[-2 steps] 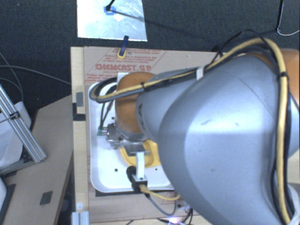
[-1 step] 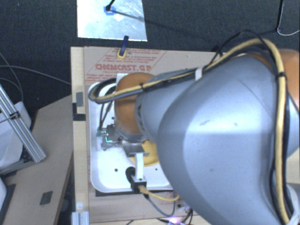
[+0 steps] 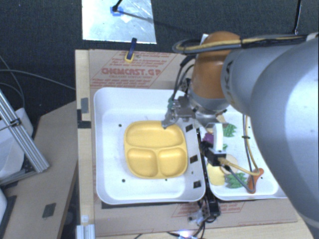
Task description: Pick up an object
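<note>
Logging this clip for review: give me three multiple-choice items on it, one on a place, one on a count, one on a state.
1. Where does the yellow tray lie?
A. left bin
B. right bin
C. on the cardboard

2. How many compartments does the tray have?
A. two
B. three
C. five

3. How does the tray lie?
A. flat, open side up
B. upside down
C. on its edge

Answers: 1 A, it rests inside the left bin. 2 B, one long compartment above two smaller ones. 3 A, the hollows face the camera. The gripper hangs at its far rim.
</note>
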You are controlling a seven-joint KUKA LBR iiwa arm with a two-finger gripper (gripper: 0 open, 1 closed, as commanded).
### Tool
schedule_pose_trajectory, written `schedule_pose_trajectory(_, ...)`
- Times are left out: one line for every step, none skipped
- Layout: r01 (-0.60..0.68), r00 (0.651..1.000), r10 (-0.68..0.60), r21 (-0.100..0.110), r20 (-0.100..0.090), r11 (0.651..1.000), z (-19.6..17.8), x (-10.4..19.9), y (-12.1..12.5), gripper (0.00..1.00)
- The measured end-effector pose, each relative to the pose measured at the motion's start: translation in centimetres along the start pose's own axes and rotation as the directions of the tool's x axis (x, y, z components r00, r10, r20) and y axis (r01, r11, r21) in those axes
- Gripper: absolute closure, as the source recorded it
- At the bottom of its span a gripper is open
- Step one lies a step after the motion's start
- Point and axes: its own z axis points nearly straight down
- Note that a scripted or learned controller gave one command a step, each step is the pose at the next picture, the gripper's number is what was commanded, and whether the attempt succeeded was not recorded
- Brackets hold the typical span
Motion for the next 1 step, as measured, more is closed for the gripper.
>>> schedule_pose_trajectory(0.014, 1.000, -0.014, 0.017, -0.006, 1.000, 9.31, 3.70, 4.84, 0.00)
